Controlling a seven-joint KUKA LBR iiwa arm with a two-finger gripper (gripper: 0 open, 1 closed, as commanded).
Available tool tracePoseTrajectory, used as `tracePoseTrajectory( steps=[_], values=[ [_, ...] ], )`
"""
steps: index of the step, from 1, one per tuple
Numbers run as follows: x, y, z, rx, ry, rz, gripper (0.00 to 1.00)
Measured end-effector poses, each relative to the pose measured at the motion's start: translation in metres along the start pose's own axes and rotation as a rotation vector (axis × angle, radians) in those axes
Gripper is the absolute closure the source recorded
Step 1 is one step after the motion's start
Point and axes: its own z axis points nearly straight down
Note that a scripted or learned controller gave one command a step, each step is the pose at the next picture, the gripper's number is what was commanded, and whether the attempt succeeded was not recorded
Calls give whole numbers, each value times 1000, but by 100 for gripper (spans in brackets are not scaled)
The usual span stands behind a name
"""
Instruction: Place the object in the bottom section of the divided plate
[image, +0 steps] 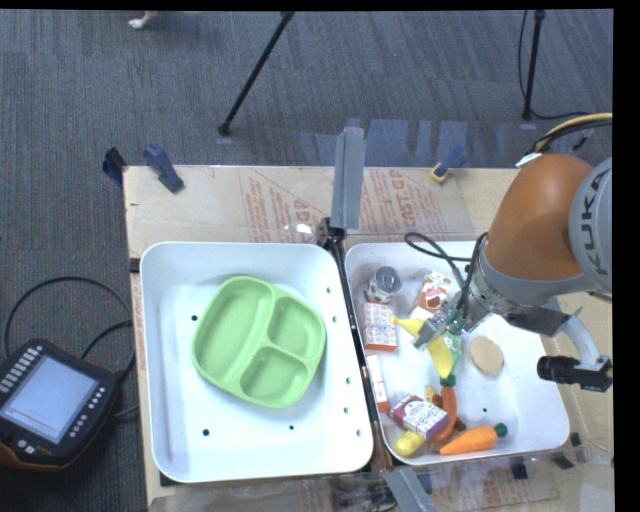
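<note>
A light green divided plate lies in the left bin, with its smaller sections toward the right and bottom. My gripper hangs low in the right bin, right by a yellow toy piece and a yellow-green one. Whether either of them is gripped is hidden by the wrist. Around it lie a small can, a red-and-white packet, a tan round cookie, a carrot and a pink box.
A grey metal post stands at the back between the two bins. A teach pendant lies on the floor at the lower left. Clamps hold the bench's back edge. The arm's orange band looms over the right bin.
</note>
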Motion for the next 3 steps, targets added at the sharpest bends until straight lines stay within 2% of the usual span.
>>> tracePoseTrajectory(
  steps=[1,2,3],
  values=[
    [105,63,0,1,0,-107,100],
    [83,53,-65,0,-1,-177,100],
    [110,121,-66,1,-1,-222,100]
  ],
)
